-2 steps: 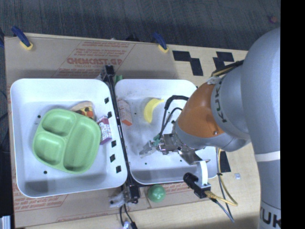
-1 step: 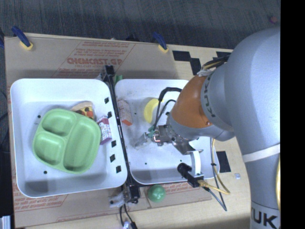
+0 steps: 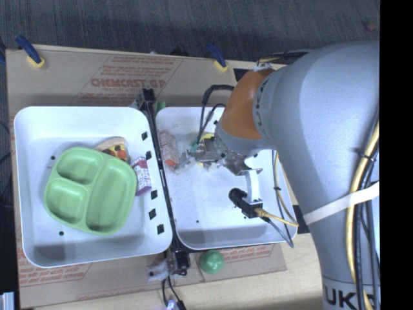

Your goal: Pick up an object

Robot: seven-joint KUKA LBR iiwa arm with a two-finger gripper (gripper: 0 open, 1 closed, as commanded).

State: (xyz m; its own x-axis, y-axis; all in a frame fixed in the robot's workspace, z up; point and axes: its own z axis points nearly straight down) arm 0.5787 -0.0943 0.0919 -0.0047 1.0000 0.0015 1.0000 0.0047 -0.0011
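Observation:
My gripper (image 3: 195, 152) is down in the right bin (image 3: 219, 228), near its upper left part, under the grey wrist and orange band. Just left of it lies a clear crumpled plastic item with orange-red marks (image 3: 169, 152), close to the bin's left wall. A small yellow piece (image 3: 206, 136) shows beside the wrist. In the left bin (image 3: 39, 237) a green divided plate (image 3: 90, 190) rests, with a brown and red object (image 3: 116, 149) at its upper edge and a small purple-white packet (image 3: 142, 175) at its right side.
A green ball (image 3: 211, 261) sits on the cardboard below the right bin. Black clips run along the seam between the bins (image 3: 158, 192). Blue clamps (image 3: 30, 50) hold the cardboard at the back. The arm's bulk covers the right bin's right side.

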